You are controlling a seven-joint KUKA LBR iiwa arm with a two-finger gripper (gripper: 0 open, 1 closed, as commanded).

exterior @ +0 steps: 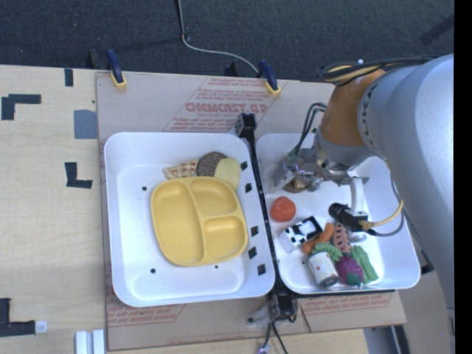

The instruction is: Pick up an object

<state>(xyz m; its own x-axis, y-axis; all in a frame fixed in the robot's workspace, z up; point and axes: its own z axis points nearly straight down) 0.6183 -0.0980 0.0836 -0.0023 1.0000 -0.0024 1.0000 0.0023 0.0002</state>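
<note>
Now: tool (301, 177) over right bin (402, 271) | tomato (282, 209) near | toys (335, 253) clustered

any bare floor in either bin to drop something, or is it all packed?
Left bin: bare strips left of and below the yellow divided plate; its top edge is taken by toy food. Right bin: a small bare patch at lower left, under the black-and-white toy. The lower middle is crowded with toys, and the gripper sits over the upper part.
</note>
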